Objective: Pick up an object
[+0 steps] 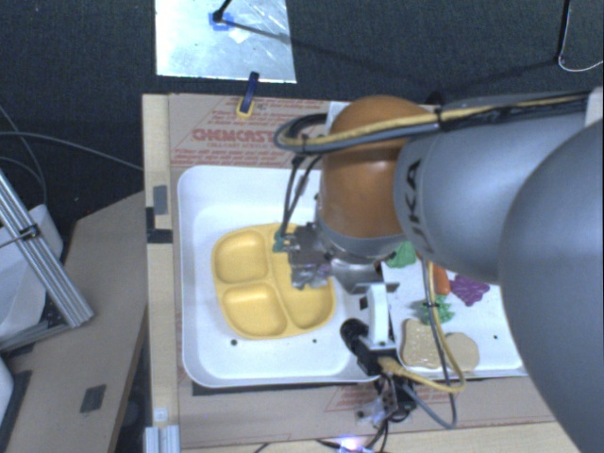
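**Mira:** Yellow plastic, that is what sits under the arm: a yellow plastic tray with 3 compartments (247,286), lying flat in the left white bin (212,206). Is this the thing to pick up?

**Tomas:** I judge yes, it is the nearest candidate. The gripper (307,264) hangs over the right edge of the tray, where the compartments meet. Its fingers are hidden under the orange band and the wrist, so I cannot tell if the jaws are open or closed, or if they hold anything.

**Mira:** How to do this step well, then?

**Tomas:** A shallow tray gives little to grip. I would take the raised rim or a divider wall, 1 finger on each side, and lift straight up and slowly, because the tray may tilt or slip when held at 1 edge.

**Mira:** And what is in the bins?

**Tomas:** All 3 compartments of the tray look empty. The right white bin (491,352) is mostly covered by the arm. I see there a purple toy like grapes (471,290), a green piece (403,255), a thin orange piece like a carrot (441,279) and a pale beige flat object like bread (436,347) at the near side.

**Mira:** They are well apart from the gripper?

**Tomas:** Yes, to its right.
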`<state>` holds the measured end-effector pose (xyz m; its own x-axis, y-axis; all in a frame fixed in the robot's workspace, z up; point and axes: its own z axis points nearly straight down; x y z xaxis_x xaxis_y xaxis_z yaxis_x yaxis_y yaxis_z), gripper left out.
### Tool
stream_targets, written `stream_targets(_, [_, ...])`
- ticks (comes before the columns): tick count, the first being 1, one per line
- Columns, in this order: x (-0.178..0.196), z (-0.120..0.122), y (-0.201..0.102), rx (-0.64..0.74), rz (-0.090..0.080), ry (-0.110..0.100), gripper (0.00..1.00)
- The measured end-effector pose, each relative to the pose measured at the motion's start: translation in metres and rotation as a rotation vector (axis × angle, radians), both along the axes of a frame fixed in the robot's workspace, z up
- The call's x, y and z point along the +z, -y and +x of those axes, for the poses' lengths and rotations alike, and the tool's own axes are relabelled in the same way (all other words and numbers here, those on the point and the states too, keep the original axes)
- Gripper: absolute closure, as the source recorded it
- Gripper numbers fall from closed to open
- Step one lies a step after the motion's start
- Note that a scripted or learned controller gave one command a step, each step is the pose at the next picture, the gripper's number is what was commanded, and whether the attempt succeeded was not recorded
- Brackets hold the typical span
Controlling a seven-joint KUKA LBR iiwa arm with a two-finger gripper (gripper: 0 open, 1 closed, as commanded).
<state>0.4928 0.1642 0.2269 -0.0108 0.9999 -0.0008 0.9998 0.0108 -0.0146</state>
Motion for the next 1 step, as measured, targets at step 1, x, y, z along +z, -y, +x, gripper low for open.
stream_targets(1, [-0.1228,0.0700,-0.0065,-0.008,0.000,0.023,1.00])
